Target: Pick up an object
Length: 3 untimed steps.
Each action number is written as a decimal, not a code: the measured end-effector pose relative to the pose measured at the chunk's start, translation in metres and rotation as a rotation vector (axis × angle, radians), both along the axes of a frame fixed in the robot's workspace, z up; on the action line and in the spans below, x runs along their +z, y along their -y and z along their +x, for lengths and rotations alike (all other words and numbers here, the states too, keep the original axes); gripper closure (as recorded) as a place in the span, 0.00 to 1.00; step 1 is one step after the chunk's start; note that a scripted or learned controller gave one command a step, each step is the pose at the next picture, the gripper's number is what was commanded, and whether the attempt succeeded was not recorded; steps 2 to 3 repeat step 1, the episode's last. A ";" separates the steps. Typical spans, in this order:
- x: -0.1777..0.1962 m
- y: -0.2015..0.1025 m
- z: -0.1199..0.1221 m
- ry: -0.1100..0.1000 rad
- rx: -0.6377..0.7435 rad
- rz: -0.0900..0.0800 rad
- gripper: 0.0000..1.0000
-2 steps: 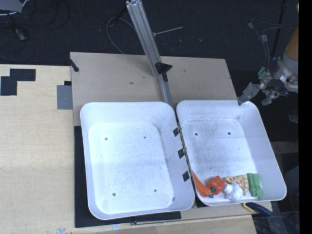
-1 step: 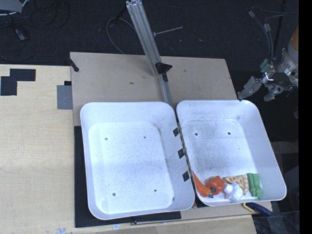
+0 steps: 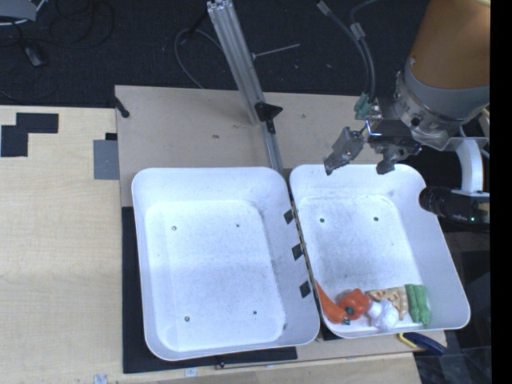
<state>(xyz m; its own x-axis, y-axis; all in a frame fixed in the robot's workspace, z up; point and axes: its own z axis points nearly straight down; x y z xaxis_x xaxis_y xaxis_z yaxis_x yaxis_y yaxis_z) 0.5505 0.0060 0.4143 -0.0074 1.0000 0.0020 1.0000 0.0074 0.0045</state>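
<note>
The dark two-finger end effector [image 3: 362,160] hangs in the upper right of the frame, above the far rim of the right-hand shallow white plastic bin [image 3: 436,238]. Its two fingers are spread apart, one angled toward the left and one on the right, with nothing between them, so it is open and carrying nothing. Above it, the grey wrist and the orange band of the arm [image 3: 448,46] fill the upper right corner.

The things to pick from sit well apart from the end effector, crowded into the near corner of that same right bin, at the lower right of the frame: an orange carrot-shaped piece [image 3: 326,302], a red rounded piece [image 3: 355,302] touching it, a small white lump [image 3: 382,317], a pale tan flat piece [image 3: 390,297] and a green ridged piece [image 3: 418,303] at the right end. The left-hand white bin [image 3: 152,214] lies beside it on the pale desk [image 3: 56,238].

By my reading the task is at the approach step, with no grasp begun. The next move calls for travelling toward the lower right, over the cluster, then descending on one piece with the fingers still apart; the green one at the end looks easiest to isolate.
</note>
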 end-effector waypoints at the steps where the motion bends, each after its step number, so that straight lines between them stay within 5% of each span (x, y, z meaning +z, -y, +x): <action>1: -0.002 0.089 0.035 -0.006 -0.013 -0.004 0.00; 3: -0.002 0.089 0.035 -0.006 -0.013 -0.004 0.00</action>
